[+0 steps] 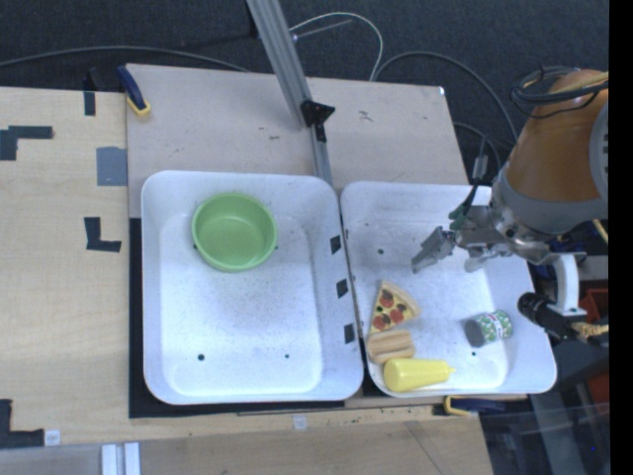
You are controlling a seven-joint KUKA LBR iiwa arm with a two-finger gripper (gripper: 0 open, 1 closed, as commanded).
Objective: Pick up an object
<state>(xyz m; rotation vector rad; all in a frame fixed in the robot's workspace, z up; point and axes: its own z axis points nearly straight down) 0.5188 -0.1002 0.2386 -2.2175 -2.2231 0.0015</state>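
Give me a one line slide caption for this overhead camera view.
KUKA arm's gripper hovers over the right bin holding pizza slice, yellow bottle and small can; green bowl in left bin.

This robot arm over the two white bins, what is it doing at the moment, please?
The arm reaches in from the right, and its gripper hangs over the right bin with nothing between its fingers. Below it in that bin lie a pizza slice toy, a tan hot dog bun, a yellow bottle and a small green-and-white can. The left bin holds a green bowl. Nothing is picked up yet.
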